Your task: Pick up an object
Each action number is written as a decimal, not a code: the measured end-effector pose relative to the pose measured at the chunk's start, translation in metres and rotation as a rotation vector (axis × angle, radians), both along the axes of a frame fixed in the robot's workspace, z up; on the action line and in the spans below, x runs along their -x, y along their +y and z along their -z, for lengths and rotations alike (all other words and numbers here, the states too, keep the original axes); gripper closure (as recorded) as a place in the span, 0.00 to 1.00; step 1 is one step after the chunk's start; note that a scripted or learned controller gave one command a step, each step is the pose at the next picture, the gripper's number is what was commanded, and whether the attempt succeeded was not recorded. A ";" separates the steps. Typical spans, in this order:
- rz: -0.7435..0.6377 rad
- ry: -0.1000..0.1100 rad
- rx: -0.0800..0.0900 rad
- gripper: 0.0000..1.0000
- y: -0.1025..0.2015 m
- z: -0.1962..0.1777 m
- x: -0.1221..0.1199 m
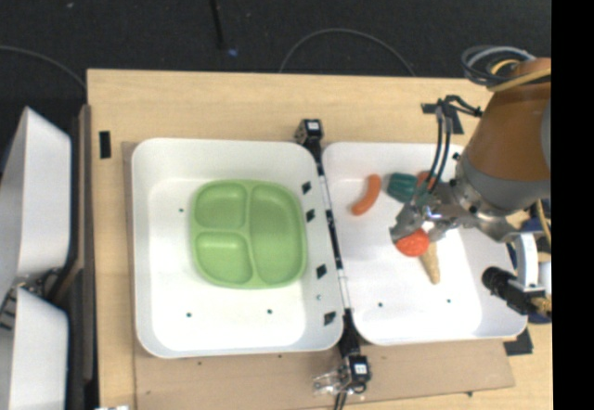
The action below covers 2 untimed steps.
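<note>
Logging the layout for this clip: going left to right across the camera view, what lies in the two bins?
Green divided plate in the left bin → orange sausage-shaped piece in the right bin → teal object.

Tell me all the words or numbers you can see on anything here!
None can be read.
Green plate: plain, no writing.
White bins: plain, with small dark dots that are not letters.
Toys by the gripper, the orange sausage, teal piece, red ball and cone: no labels visible.
Black clips between the bins: too small and blurred to tell.
</note>
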State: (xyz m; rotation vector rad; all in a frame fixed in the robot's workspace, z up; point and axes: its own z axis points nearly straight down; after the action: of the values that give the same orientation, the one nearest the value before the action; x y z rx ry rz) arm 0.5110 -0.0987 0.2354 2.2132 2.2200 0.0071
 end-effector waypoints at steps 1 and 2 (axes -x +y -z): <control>-0.002 0.003 -0.001 1.00 -0.001 -0.025 -0.002; -0.005 0.006 -0.003 1.00 0.054 -0.030 -0.015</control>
State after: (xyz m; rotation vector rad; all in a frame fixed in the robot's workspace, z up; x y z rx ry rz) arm 0.5262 -0.0449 0.2656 2.2122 2.2294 0.0034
